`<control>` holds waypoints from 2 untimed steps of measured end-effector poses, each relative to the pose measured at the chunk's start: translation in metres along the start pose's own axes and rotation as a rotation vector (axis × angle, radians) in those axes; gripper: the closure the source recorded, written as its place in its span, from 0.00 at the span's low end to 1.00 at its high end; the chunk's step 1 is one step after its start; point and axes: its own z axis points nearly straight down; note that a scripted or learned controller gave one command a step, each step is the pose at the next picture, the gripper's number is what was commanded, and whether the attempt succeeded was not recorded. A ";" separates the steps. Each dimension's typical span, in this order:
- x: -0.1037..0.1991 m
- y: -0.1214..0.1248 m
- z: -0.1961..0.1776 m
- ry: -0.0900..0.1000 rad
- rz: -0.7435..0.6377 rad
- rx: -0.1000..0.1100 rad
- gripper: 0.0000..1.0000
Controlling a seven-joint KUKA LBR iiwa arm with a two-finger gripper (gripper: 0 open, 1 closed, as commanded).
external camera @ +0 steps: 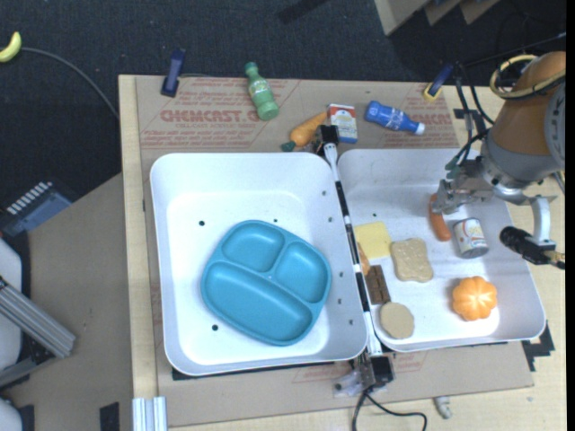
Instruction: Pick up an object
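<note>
Grey metal and dark cabling made up what I could see of the gripper (452, 196), which hung low over the back half of the right bin (395, 173), near its far right corner. I could not tell from this angle how it was set. Right under it lay a small orange piece (439, 225), smooth and elongated, and just beside that a little can (469, 237) on its side, shiny with a printed label. Neither looked lifted, so I judged the pick not yet made: the arm was in place over a target, with the closing and the lift left to do.

Further toward the bin's front edge sat a ribbed orange pumpkin (473, 298), plastic by its gloss. Along the left wall of that bin I saw a flat yellow square (372, 240), a rough tan slab like a cracker (411, 260), a dark brown bar (377, 284) and a round beige disc (396, 320).

The left bin (180, 196) carried a blue divided plate (265, 281), smooth moulded plastic with rounded corners and three compartments.
</note>
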 end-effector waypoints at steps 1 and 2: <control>0.000 0.000 0.000 0.000 0.000 0.000 0.00; 0.000 0.001 -0.010 -0.001 0.000 -0.002 1.00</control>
